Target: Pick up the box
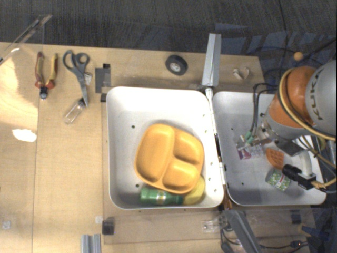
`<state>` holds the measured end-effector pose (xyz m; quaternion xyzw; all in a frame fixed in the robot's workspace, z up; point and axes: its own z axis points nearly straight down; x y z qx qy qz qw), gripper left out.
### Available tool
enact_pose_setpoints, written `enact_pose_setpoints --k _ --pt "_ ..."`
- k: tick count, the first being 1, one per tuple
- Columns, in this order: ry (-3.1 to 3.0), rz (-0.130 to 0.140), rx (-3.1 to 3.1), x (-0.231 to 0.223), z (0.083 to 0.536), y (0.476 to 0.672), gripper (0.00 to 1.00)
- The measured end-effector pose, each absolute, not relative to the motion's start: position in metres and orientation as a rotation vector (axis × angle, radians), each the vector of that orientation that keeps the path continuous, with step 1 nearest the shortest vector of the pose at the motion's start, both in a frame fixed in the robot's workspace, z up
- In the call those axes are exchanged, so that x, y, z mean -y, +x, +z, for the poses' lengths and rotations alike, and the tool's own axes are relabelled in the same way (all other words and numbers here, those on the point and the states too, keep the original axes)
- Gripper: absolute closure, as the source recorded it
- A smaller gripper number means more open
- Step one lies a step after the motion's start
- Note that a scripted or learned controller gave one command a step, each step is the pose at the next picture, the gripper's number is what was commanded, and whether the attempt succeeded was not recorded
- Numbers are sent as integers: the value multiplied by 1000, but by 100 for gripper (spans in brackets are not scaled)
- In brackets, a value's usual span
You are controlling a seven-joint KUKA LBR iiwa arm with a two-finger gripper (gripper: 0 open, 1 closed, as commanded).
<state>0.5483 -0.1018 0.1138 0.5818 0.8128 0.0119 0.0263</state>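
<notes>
Two white bins sit side by side on the counter. In the right bin, the pincer hovers over a small box near the middle; its opening I cannot tell. This looks like the approach step; next it must lower squarely and close on the box.

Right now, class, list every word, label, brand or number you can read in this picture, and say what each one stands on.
"KU": large dark letters on the grey arm casing at the right edge, cut off by the frame.
Small purple-and-white box in the right bin: print too blurred to read.
Green-and-white packet: print too small to read.
Green can under the yellow divided tray: label unreadable.
</notes>
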Motion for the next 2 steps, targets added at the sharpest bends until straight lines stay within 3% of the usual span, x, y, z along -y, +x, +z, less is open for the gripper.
enact_pose_setpoints --k 1,2 --pt "1798 37 -2512 102 114 548 0" --pt "1821 29 -2504 101 100 545 0"
